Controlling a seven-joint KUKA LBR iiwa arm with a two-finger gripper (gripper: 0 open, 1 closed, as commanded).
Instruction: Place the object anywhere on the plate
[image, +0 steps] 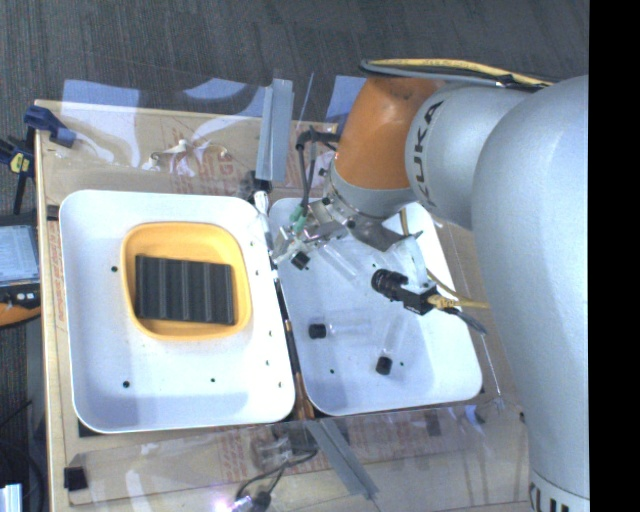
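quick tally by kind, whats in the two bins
Yellow plate: 1
Dark ridged block on the plate: 1
Small black cubes in the right bin: 2
Total: 4

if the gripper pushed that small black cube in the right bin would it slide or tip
The small black cube looks low and blocky, so it would probably slide rather than tip. The right bin floor looks smooth and glossy, so it may skid easily. Being tiny, it is likely light.
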